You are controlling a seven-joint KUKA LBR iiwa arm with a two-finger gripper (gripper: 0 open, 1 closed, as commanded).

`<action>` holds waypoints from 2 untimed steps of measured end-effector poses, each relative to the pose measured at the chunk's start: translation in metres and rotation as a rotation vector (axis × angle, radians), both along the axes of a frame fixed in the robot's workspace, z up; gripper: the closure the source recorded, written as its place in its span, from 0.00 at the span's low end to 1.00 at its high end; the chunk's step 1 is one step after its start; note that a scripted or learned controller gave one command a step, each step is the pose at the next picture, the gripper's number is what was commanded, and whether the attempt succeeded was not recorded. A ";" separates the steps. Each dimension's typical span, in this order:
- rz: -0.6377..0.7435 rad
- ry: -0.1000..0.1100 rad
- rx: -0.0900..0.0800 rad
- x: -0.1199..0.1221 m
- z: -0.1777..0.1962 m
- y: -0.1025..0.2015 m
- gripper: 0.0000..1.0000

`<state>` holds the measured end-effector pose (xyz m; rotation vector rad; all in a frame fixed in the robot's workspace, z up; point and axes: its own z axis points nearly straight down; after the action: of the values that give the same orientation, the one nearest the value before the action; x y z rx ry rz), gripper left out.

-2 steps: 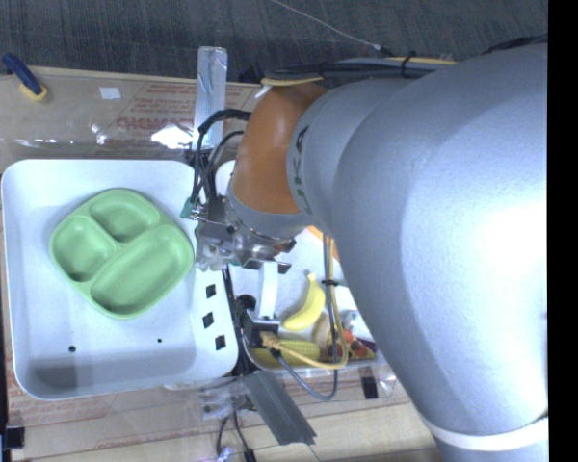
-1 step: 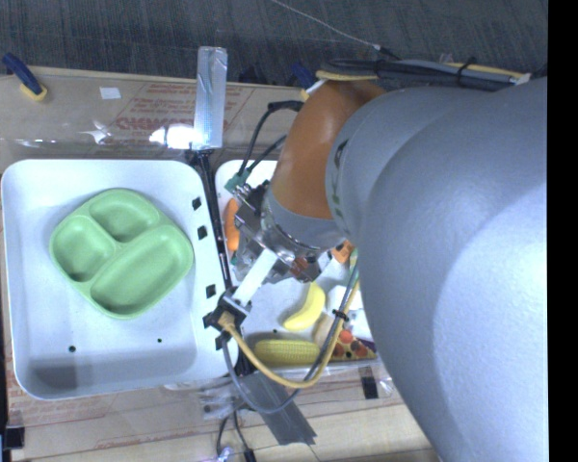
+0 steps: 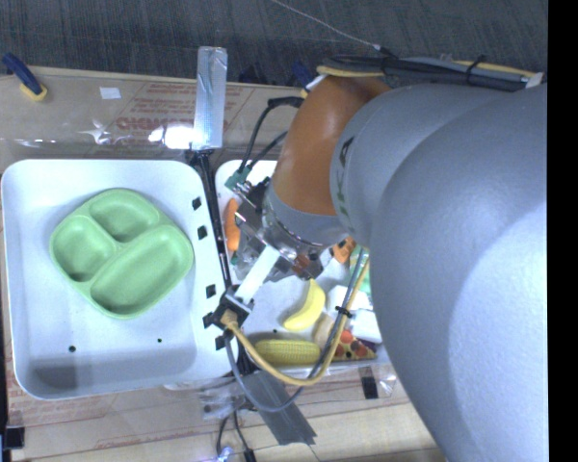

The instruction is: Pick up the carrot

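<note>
Starting at the left of the view, the left bin holds a green divided plate, which plays no part in the task. Across the wall between the two bins, the carrot lies in the right bin, tight against that bin's left wall and toward its far end. Only a narrow orange strip of it shows. Its long axis seems to run along the wall, from far to near.

Just to the right of the carrot, the gripper hangs low over the same bin, beneath the orange band of the arm. The wrist masks so much of it that one cannot tell whether it is open or closed, or whether it touches the carrot. Nothing can be seen held in it. Further right and nearer the camera lie a banana and a cob of corn.

The pick looks not yet made. The carrot sits close on the gripper's wall side, so the coming move likely needs a small shift toward that wall and a grasp set across the carrot's length. The wall leaves little room there, and the grasp could snag on it.
</note>
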<state>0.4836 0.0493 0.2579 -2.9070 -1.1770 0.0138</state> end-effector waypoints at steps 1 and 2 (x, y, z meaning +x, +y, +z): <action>-0.326 -0.001 -0.002 -0.008 -0.027 0.003 1.00; -0.480 -0.013 -0.001 -0.007 0.083 0.058 1.00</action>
<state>0.4771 0.1071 0.3410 -3.1074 -0.4526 -0.0068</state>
